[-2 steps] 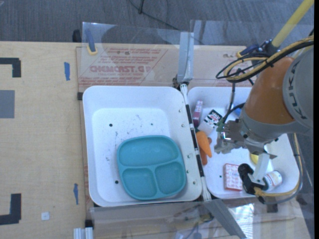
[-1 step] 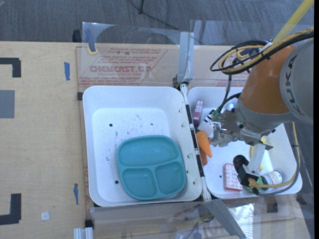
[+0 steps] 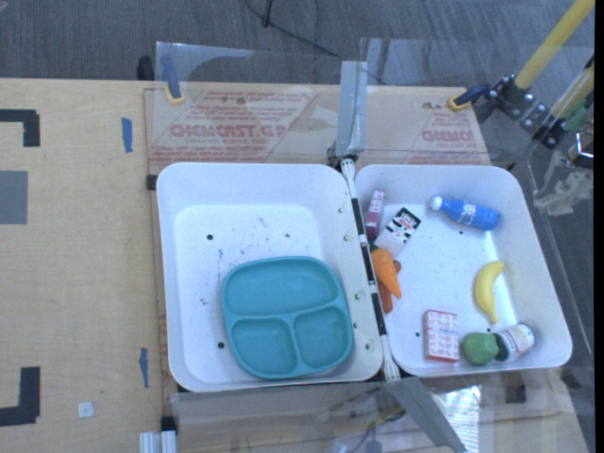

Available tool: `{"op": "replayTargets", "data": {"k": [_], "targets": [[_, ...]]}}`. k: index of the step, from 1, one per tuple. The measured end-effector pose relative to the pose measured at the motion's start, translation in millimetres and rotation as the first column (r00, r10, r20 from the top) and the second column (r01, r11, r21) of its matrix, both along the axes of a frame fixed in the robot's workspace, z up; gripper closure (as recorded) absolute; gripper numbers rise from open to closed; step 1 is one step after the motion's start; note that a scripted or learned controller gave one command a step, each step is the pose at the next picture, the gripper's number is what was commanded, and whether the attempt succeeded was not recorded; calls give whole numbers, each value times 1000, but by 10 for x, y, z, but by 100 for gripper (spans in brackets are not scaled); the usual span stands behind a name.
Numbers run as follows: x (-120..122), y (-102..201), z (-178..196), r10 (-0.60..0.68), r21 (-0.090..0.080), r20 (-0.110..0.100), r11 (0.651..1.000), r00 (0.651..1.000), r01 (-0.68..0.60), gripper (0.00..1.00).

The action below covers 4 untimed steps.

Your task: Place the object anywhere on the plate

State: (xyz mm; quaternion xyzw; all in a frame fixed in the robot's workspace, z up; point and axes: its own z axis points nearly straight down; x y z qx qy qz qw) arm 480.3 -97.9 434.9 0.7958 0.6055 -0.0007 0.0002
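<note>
Teal plate [image 3: 283, 316] sits in left bin [image 3: 189, 206], objects like carrot [image 3: 386, 274] lie in right bin [image 3: 528, 253]; pincer state cannot be told.

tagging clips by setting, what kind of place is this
Most likely a robot manipulation lab or test bench, not a home kitchen. Two white bins sit side by side on a wooden bench, one holding a teal divided plate, the other toy items such as a banana and carrot.
</note>
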Motion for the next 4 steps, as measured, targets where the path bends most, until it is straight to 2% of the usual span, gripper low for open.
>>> {"op": "replayTargets", "data": {"k": [1,2,3,4], "targets": [[90,240,-797,53,1,0,999,999,-53,100],[220,654,-1472,269,2,-1,963,963,-269,100],[92,64,-258,314,-1,2,949,949,-314,100],[-4,593,-1043,412,1,1,911,911,-412,100]]}}
